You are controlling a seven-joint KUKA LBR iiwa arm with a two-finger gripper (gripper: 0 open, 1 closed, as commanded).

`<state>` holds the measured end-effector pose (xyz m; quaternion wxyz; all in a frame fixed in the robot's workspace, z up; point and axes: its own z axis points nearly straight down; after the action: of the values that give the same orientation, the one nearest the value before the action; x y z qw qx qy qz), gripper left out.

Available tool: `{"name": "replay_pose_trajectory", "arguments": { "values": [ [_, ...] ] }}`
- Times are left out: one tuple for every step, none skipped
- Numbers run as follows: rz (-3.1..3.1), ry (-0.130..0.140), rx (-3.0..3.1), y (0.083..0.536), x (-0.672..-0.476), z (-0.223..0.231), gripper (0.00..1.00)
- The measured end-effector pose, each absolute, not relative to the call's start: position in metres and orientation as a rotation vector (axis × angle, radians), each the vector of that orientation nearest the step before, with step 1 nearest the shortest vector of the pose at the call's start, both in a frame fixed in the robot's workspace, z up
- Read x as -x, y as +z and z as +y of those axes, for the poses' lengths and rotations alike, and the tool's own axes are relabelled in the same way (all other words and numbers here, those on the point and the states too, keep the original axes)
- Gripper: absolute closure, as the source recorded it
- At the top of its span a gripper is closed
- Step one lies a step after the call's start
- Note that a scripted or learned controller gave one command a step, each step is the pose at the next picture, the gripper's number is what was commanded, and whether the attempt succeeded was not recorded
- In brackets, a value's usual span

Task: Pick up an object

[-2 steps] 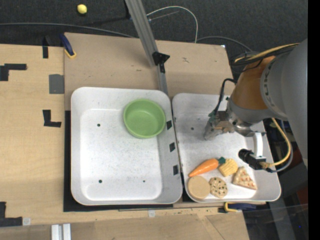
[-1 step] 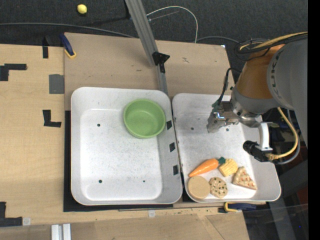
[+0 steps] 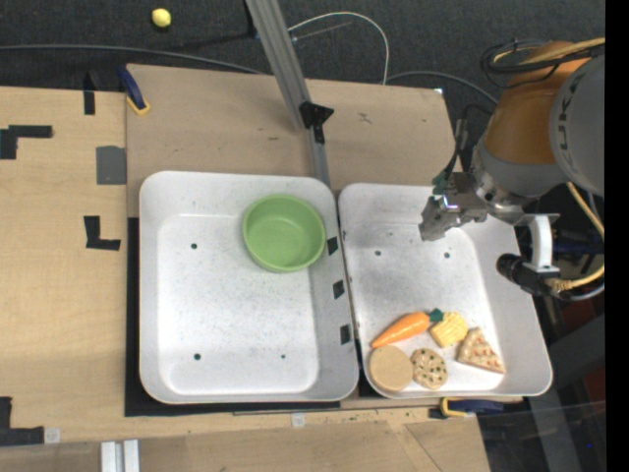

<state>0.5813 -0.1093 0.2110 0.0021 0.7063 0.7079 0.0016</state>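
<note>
The bench (image 3: 216,116) spans the view, bearing two shallow white bins side by side. The left bin (image 3: 177,362) is the larger expanse of bare floor: a green bowl (image 3: 284,232) sits upright near its 1 o'clock corner, just beside the far rim and the dividing wall, and everything from 3 round to 11 o'clock lies open. The right bin (image 3: 393,224) is open across its far half and middle.

The arm (image 3: 536,126), grey with an orange band, comes in at 3 o'clock; its gripper (image 3: 439,216) hangs over the right bin's 1 o'clock region, near the far rim, well apart from the food. I cannot tell how its jaws stand, and nothing shows in them.

The toy foods crowd the right bin's near edge, from 6 to 4 o'clock: a carrot (image 3: 401,329) tilted, a tan round biscuit (image 3: 389,369) at the near-left corner, a pizza slice (image 3: 481,351) near the right wall, a chip cookie (image 3: 428,367) touching the biscuit, and a yellow corn piece (image 3: 449,327) at the carrot's tip.
</note>
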Motion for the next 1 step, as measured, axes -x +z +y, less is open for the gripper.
{"name": "replay_pose_trajectory", "arguments": {
  "values": [
    [2.223,0.0,-2.22,0.2236,-0.5814,-0.1087,1.0]
  ]
}}
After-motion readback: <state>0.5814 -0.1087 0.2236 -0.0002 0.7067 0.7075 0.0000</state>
